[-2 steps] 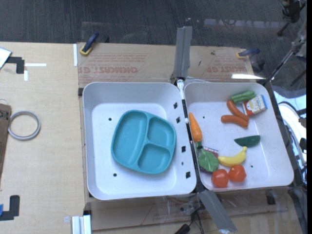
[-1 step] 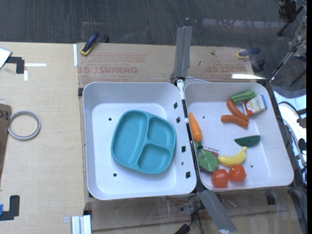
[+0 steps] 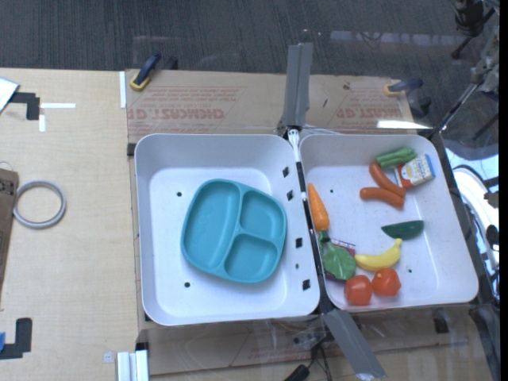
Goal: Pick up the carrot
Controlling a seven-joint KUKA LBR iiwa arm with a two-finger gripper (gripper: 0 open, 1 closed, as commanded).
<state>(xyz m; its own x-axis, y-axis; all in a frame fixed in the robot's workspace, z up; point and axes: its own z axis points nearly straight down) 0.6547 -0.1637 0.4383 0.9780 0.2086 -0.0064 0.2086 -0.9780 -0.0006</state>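
Tomatoes (image 3: pixel 358 290) sit nearest; carrot (image 3: pixel 317 207) lies against right bin's (image 3: pixel 343 163) left wall.

Bench and surroundings, overhead slanted view.

Dark grey carpeted floor (image 3: pixel 222 14) is running across the top of the frame. A light wooden bench surface (image 3: pixel 71 260) is filling the left side, with a roll of tape (image 3: pixel 36 204) lying at the left edge and black brackets (image 3: pixel 29 104) sitting near the upper left and lower left corners. Brown printed cardboard (image 3: pixel 206 101) is lying under the bins across the upper middle, pinned by blue clamps (image 3: pixel 146 68) at its corners. Cables and equipment (image 3: pixel 476 22) are showing in the upper right. Lighting is looking even and diffuse.
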